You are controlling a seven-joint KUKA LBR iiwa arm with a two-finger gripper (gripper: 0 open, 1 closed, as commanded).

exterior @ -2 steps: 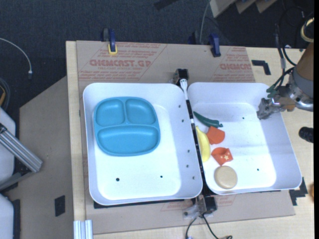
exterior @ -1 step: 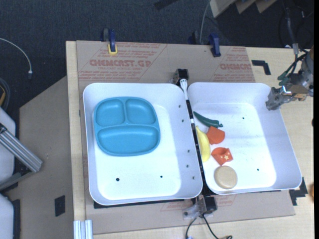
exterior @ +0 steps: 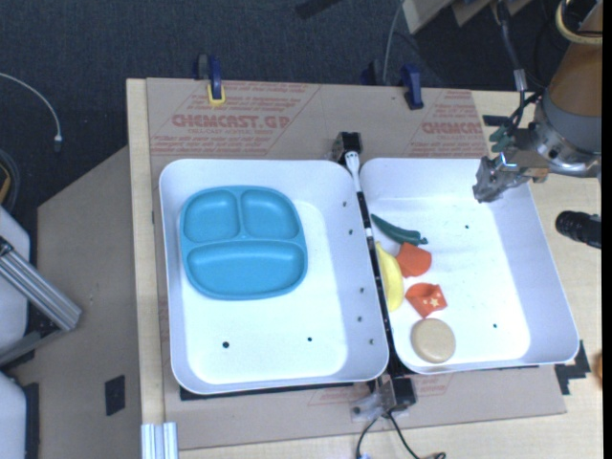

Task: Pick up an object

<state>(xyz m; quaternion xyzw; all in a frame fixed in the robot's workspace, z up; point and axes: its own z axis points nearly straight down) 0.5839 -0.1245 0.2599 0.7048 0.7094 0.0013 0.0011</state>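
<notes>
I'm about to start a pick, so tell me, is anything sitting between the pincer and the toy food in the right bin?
Nothing visible. The pincer hangs over the right bin's far corner, and bare white floor lies between it and the green pepper, banana, two red pieces and round bun by the divider.

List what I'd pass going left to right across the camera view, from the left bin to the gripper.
Blue three-compartment plate in the left white bin → yellow banana → round beige bun in the right white bin → gripper.
</notes>
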